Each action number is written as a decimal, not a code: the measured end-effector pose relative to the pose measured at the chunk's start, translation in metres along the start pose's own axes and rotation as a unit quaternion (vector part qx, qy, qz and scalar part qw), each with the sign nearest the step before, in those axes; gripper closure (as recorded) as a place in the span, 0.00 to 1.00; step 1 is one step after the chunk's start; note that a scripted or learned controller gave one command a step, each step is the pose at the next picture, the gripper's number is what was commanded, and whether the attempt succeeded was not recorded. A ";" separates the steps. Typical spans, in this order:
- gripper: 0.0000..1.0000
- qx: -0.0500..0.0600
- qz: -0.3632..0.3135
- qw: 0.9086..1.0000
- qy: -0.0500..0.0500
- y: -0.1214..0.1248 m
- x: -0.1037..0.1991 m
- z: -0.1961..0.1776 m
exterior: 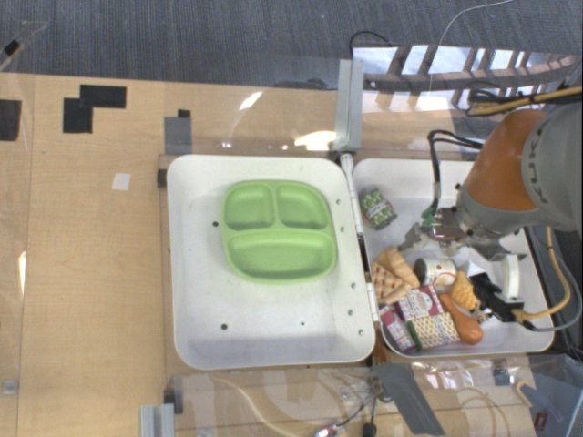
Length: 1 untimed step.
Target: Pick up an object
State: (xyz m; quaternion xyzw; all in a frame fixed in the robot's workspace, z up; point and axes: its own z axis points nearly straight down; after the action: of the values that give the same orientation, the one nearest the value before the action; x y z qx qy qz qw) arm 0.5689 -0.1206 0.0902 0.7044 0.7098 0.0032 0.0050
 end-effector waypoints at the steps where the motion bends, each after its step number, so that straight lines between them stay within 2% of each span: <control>1: 0.00 -0.005 -0.108 0.994 -0.002 -0.076 0.003 -0.002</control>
State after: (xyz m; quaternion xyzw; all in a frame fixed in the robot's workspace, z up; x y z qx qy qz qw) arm 0.4931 -0.1180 0.0916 0.6237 0.7816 0.0050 0.0099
